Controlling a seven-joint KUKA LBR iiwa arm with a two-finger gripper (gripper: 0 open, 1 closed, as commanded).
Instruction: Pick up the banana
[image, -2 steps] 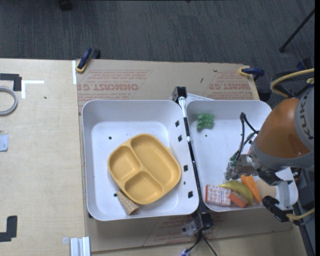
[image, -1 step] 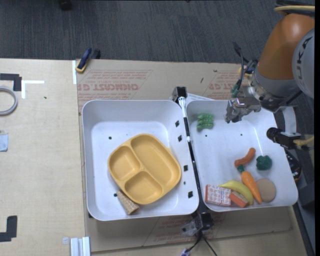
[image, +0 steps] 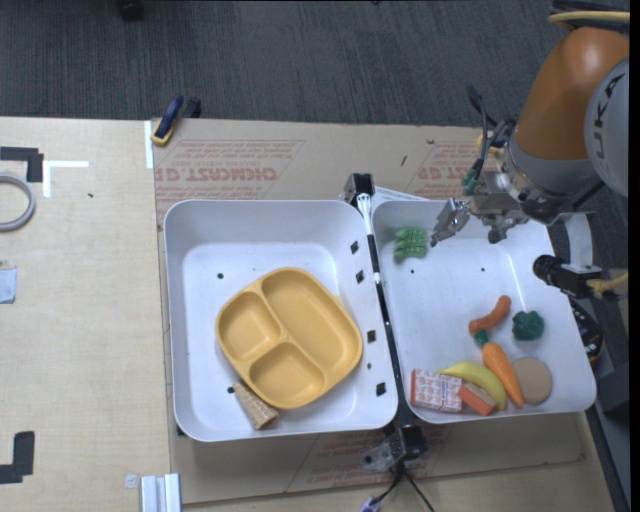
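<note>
The gripper (image: 468, 222) hangs open and empty over the right bin's (image: 440, 300) far end, so this is the approach step, and it needs to travel to the banana (image: 478, 377) at the near edge beside the carrot (image: 502, 372).

The yellow plastic banana (image: 478, 378) lies near the front edge of the right-hand shallow white bin (image: 440, 300), and part of its length is covered by the orange plastic carrot (image: 501, 371) that crosses over it. In front of the banana, the small red-and-white printed carton (image: 436, 390) carries lettering too small to read. To the left of that bin, a tan wedge-shaped block (image: 256, 407) is partly tucked under the rim of the yellow three-compartment plastic plate (image: 288, 337). Behind the banana, the grey and orange robot arm (image: 580, 95) is cut off by the picture's top and right edges.
</note>
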